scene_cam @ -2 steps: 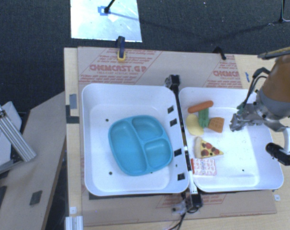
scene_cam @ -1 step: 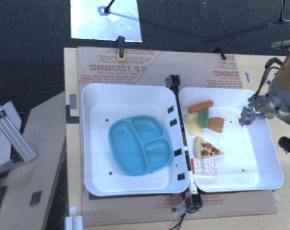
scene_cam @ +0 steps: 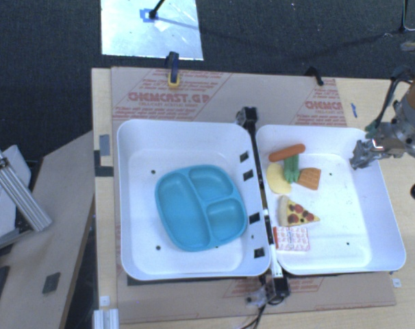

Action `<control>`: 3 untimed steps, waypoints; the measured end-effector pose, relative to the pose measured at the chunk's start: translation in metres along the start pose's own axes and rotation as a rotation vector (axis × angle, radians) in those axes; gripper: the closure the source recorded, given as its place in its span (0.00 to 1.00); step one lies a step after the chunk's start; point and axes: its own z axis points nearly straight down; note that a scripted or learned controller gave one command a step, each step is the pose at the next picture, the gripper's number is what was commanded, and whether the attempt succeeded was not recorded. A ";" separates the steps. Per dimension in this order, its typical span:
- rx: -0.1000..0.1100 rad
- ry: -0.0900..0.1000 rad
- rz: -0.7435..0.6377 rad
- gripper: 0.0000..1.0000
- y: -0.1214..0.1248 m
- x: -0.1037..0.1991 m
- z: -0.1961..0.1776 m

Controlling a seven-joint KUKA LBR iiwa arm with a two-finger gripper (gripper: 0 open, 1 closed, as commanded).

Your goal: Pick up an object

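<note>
The right bin [scene_cam: 372,245] holds several toy foods along its left side: a red-orange sausage [scene_cam: 287,153], a yellow piece [scene_cam: 277,177] with a green piece [scene_cam: 290,168] on it, an orange wedge [scene_cam: 309,177], a pizza slice [scene_cam: 296,214] and a red-and-white packet [scene_cam: 291,238]. My gripper [scene_cam: 361,154] hangs over the right bin's far right rim, well right of the food, with nothing visibly held.
A blue divided plate [scene_cam: 200,206] lies in the left bin [scene_cam: 135,184]. Black clips [scene_cam: 249,118] join the two bins along the middle. A yellow clamp [scene_cam: 173,70] stands at the bench's far edge, below a shiny metal sheet [scene_cam: 151,19]. An aluminium rail [scene_cam: 12,187] leans at the left.
</note>
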 end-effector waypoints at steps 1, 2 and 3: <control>0.003 0.002 -0.004 1.00 0.012 0.051 0.000; 0.005 0.004 -0.006 1.00 0.019 0.112 0.010; 0.005 0.003 -0.004 1.00 0.013 0.164 0.007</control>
